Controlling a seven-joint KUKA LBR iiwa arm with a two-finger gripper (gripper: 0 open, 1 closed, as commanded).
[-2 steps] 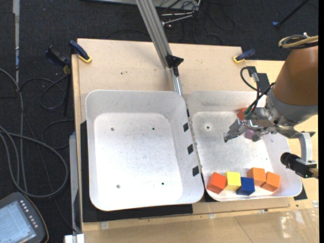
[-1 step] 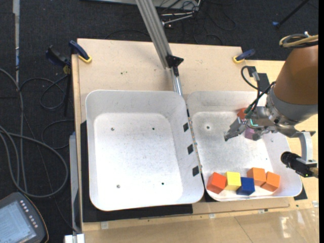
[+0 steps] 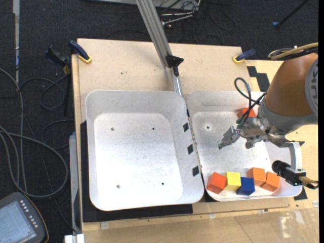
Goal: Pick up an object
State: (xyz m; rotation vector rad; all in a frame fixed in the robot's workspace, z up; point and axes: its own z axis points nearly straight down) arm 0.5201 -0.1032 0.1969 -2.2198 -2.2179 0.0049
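Along the front edge of the right bin (image 3: pixel 212 108) lies a row of blocks: an orange block (image 3: pixel 217 182), a yellow block (image 3: pixel 233 179), a blue block (image 3: pixel 246 186) and two more orange blocks (image 3: pixel 258 175) (image 3: pixel 272 181). Another orange piece (image 3: pixel 246 113) peeks out behind the wrist near the bin's far right. My gripper (image 3: pixel 236 143) hangs over the middle of the right bin, behind the row of blocks. It is open, with bare bin floor showing between its fingers (image 3: pixel 224 142).
The left bin (image 3: pixel 101 105) sits beside the right one, their rims meeting along a line with black tabs (image 3: pixel 191 148). A metal pole (image 3: pixel 154 27) slants in from the top to the bins' far edge. Clamps (image 3: pixel 81 52) (image 3: pixel 243 56) hold the board's back corners.
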